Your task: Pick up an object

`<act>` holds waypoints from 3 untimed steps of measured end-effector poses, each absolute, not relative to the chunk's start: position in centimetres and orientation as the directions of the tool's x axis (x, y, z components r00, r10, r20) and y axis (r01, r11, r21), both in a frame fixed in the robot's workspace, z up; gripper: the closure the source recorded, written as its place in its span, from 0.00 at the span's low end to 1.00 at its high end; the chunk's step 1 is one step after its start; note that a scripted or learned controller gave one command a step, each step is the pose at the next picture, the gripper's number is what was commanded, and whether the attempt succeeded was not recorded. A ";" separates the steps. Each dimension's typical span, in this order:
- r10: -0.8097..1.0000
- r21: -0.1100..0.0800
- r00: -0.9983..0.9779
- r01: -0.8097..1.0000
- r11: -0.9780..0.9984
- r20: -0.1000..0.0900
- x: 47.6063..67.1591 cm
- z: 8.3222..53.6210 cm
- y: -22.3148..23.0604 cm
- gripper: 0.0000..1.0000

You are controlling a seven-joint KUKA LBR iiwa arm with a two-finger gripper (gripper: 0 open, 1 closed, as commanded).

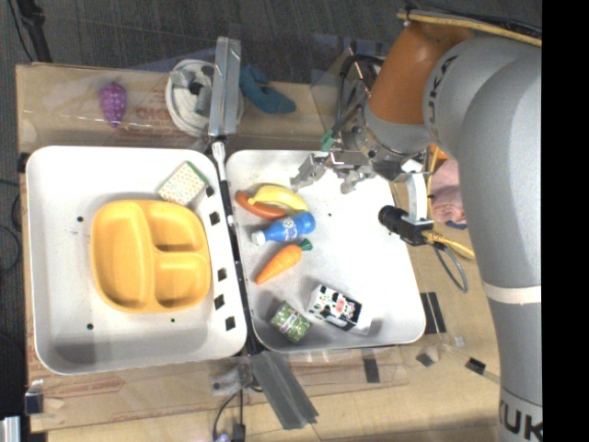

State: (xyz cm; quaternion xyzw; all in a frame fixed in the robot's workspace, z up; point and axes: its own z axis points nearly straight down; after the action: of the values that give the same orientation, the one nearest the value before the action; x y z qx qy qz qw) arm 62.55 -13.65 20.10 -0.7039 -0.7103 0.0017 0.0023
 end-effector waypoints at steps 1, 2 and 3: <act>0.999 0.014 -0.037 0.999 0.037 -0.001 63.5 10.1 -12.6 0.00; 0.999 0.015 -0.043 0.999 0.043 0.002 63.7 11.3 -12.3 1.00; 0.999 0.015 -0.043 0.999 0.043 0.002 63.6 11.3 -12.3 0.00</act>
State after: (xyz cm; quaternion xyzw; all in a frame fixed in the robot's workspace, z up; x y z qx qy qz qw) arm 63.65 -12.30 11.28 -0.6919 -0.7220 -0.0060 -0.0046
